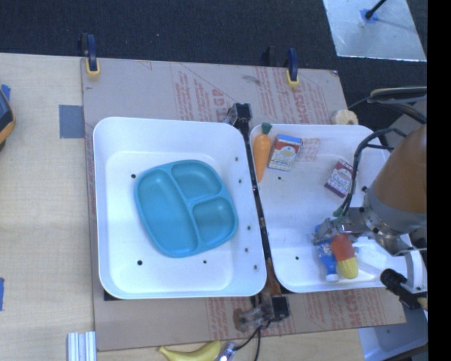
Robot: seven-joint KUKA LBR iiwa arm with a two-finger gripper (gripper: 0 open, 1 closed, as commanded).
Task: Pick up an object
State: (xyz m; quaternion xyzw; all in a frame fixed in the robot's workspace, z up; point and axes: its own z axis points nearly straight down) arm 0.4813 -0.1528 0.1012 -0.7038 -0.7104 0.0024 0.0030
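My gripper (332,233) hangs low over the front right part of the right bin (301,209), with the arm's orange band (404,173) above it. Directly under and in front of it lies a small cluster: a yellow corn cob (348,266), a blue piece (328,262) and a red piece (343,245). The gripper's body covers part of this cluster. At the bin's back left lies a toy carrot (262,153), with a small red and white carton (285,153) next to it. A dark red packet (339,179) rests near the bin's right side.
The left bin (113,201) holds a blue divided plate (186,207). A black clamp (240,114) sits where the bins meet at the back, and another clamp (274,307) at the front. A banana (188,350) lies off the bench's front edge.
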